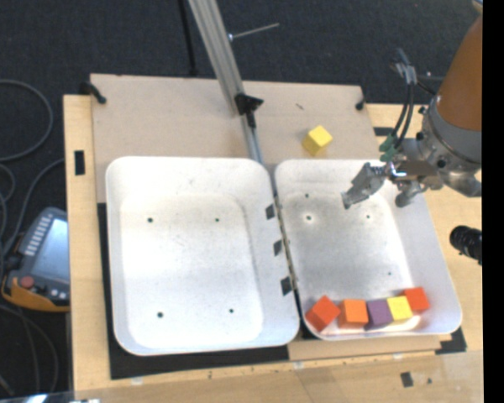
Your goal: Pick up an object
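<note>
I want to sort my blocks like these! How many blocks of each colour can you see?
Orange blocks: 3, two side by side and one at the row's right end
Yellow blocks: 2, one in the right bin's row and one on the board behind the bins
Purple blocks: 1
Total: 6 blocks
</note>
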